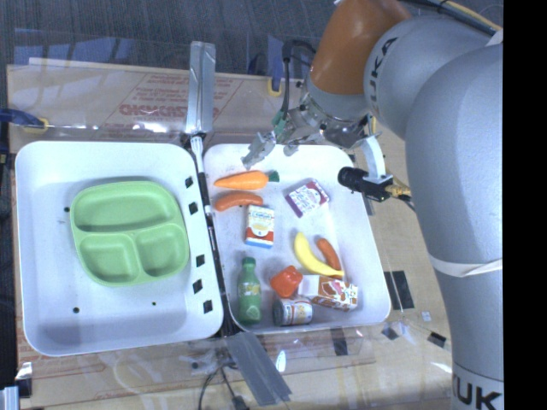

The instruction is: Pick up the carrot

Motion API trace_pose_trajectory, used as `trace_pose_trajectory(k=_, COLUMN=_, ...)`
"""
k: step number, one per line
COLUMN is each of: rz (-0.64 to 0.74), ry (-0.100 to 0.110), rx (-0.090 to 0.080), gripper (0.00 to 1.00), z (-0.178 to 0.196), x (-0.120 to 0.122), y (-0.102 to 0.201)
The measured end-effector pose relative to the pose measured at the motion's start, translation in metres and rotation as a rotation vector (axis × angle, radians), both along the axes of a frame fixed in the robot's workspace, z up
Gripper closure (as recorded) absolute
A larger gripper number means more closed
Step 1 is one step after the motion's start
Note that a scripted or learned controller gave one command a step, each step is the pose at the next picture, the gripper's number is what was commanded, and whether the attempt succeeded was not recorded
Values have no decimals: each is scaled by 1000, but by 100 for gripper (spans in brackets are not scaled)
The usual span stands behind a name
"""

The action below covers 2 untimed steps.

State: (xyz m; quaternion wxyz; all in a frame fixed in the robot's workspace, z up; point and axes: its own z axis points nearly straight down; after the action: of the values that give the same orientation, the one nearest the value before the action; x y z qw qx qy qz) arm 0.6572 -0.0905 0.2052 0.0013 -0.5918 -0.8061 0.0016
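Observation:
The carrot (243, 179) is orange with a green stub at its right end. It lies flat near the far left corner of the right bin (369, 254). My gripper (267, 147) hangs just above and to the right of the carrot, by the bin's far rim. Its metal fingers (256, 153) stand apart with nothing between them, so it is open. The carrot lies untouched below them.
Beside the carrot sit an orange sausage (238, 200), a small carton (260, 226), a purple packet (307, 197), a banana (313, 259), a green bottle (248, 290), a can (293, 312) and a red pepper (287, 280). The left bin holds a green divided plate (130, 231).

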Motion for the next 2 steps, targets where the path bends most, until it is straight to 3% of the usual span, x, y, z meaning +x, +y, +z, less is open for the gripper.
trace_pose_trajectory(k=1, rz=175, ry=2, rx=2, gripper=0, z=-9, x=0, y=-2)
trace_pose_trajectory(k=2, rz=297, ry=-1, rx=1, gripper=0, z=6, x=0, y=-27)
